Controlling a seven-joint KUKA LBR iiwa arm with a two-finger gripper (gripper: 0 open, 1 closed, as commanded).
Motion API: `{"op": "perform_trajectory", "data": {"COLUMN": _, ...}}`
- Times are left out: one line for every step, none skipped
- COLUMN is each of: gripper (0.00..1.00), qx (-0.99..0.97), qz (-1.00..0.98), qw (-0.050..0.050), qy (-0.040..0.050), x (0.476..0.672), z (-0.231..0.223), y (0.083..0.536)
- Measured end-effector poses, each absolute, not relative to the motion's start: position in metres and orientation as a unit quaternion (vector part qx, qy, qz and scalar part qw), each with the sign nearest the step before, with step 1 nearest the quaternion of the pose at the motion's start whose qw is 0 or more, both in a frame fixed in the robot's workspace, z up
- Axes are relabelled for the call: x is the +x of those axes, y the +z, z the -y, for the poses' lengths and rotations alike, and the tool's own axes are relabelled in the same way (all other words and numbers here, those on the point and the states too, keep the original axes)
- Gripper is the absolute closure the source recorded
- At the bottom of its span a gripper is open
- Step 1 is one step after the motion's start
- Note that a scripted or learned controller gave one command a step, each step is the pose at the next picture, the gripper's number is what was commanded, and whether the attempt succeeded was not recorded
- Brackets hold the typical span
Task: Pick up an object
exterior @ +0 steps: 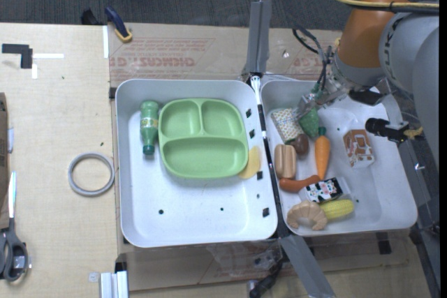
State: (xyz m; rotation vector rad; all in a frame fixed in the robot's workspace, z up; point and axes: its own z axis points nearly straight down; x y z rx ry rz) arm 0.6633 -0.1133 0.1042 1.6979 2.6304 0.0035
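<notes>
The right bin (pixel 391 192) holds several toy foods: a patterned packet (pixel 285 123), a dark green piece (pixel 310 124), a carrot (pixel 321 155), a hot dog bun (pixel 284 160), a corn cob (pixel 338 209), a beige lump (pixel 307 216), a small black-and-white box (pixel 323 190) and a brown-and-white carton (pixel 358 148). My gripper (pixel 313 102) reaches down from the orange-banded wrist (pixel 370 28) into the bin's far left part. It sits just above the dark green piece and beside the packet. Nothing shows as lifted.
The left bin (pixel 195 213) holds a green divided plate (pixel 204 138), a green bottle (pixel 149 125) and a yellow slice (pixel 253 162). On the bench to the left lie a tape ring (pixel 91 173) and scissors (pixel 14 251). A grey divider bar (pixel 258 38) stands between the bins.
</notes>
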Motion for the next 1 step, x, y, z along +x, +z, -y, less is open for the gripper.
{"op": "perform_trajectory", "data": {"gripper": 1.00, "qx": 0.543, "qz": -0.839, "qw": -0.001, "qy": -0.0012, "x": 0.6594, "z": 0.0515, "y": 0.1891}}
